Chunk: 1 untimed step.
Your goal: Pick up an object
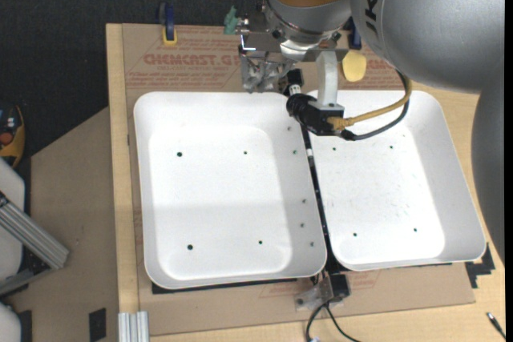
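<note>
Hovering w/ metal gripper at smooth white left bin's back rim, grip state unclear, nothing visibly held.

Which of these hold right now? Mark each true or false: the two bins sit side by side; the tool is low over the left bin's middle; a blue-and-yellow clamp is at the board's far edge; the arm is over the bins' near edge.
1. The two white bins sit side by side. True: the left bin and right bin meet at a central seam.
2. The tool is low over the left bin's middle. False: the tool is at the far rim.
3. A blue-and-yellow clamp is at the board's far edge. True.
4. The arm is over the bins' near edge. False: the arm is at the far right.
</note>
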Available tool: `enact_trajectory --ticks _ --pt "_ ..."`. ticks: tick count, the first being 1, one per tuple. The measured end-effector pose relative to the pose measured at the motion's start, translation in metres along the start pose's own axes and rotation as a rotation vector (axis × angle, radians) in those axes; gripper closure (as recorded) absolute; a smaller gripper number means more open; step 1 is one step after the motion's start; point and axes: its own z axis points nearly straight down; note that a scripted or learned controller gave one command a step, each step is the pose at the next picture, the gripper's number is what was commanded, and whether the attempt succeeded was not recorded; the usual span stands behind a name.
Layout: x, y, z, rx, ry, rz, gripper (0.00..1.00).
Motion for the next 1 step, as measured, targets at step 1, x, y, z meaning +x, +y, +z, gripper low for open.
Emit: enact_trajectory --ticks 1 --pt "0.0514 0.0407 0.1048 0.011 -0.001 -0.007 1.0"
